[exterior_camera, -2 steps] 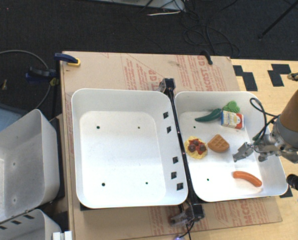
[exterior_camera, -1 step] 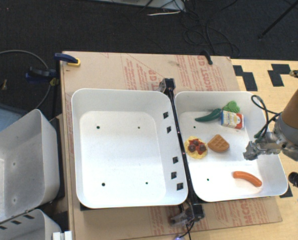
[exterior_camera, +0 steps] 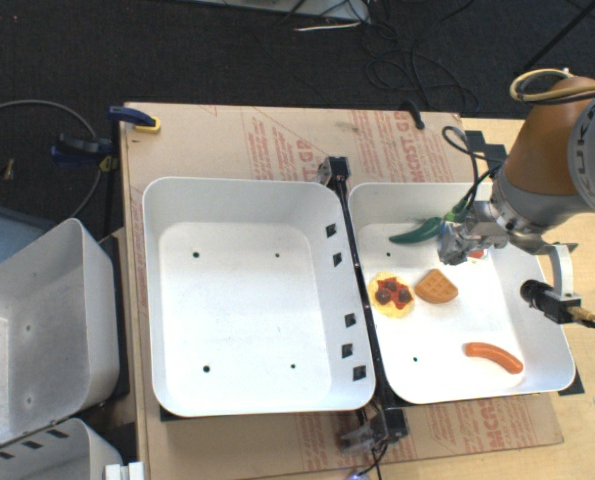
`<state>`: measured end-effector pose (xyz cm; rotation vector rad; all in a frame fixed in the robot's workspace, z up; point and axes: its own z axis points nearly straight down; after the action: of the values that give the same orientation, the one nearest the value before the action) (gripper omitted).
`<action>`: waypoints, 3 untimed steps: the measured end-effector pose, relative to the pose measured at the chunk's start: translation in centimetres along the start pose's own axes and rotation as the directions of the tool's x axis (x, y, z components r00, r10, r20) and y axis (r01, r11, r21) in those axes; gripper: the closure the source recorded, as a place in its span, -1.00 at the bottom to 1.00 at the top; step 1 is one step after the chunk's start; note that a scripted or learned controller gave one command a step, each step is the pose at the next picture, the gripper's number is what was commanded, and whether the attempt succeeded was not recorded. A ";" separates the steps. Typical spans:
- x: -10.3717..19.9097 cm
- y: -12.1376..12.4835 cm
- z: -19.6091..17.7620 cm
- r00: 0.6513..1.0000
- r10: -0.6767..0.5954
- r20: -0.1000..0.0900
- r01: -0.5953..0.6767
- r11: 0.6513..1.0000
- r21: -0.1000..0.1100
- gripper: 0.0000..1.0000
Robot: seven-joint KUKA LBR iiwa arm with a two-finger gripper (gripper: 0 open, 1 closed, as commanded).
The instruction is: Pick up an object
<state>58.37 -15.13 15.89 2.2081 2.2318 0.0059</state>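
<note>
The right bin (exterior_camera: 547,373) holds a green pepper-shaped piece (exterior_camera: 415,232) near its back, a yellow tart with red berries (exterior_camera: 393,294) by its left wall, a tan waffle-like piece (exterior_camera: 436,288) beside the tart, and an orange sausage (exterior_camera: 494,356) near the front. My gripper (exterior_camera: 459,244) hangs low over the bin, just right of the green piece and above the tan piece. Nothing shows between its tips from this angle.
The left bin (exterior_camera: 167,268) lies beside the right one, with a black divider (exterior_camera: 349,268) between them. Both rest on a cardboard sheet (exterior_camera: 237,138). A grey tub (exterior_camera: 37,318) stands at the far left. Cables lie on the dark floor behind.
</note>
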 end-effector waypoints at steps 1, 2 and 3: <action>-0.5 -0.5 0.2 1.000 0.010 0.001 -0.010 1.000 0.007 -1.00; -2.4 -1.4 -3.8 1.000 0.013 0.003 -0.013 1.000 0.004 -1.00; -5.8 -4.1 -4.9 1.000 0.016 0.002 -0.016 1.000 0.008 -1.00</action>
<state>54.33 -21.00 20.75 2.2286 2.2175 -0.0056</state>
